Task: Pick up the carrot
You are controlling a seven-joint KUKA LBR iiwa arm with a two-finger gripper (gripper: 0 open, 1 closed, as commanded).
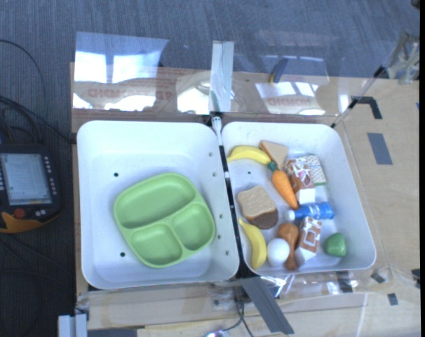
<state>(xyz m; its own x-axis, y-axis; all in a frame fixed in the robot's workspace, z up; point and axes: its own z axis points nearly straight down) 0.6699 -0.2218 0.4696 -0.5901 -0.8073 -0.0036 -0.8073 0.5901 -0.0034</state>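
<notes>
The carrot (283,186) is orange with a small green top and lies slanted in the middle of the right bin (349,181). Its green end points up-left toward a banana (248,154) and a toast wedge (274,151). A patterned carton (305,170) lies against its right side, and a slice of brown bread (257,204) sits to its lower left.
The left bin (100,153) holds a green divided plate (165,218). Also in the right bin are a blue-capped bottle (315,211), a second banana (254,243), a white egg (277,250), a drumstick (289,241), a second carton (310,234) and a green ball (335,244).
</notes>
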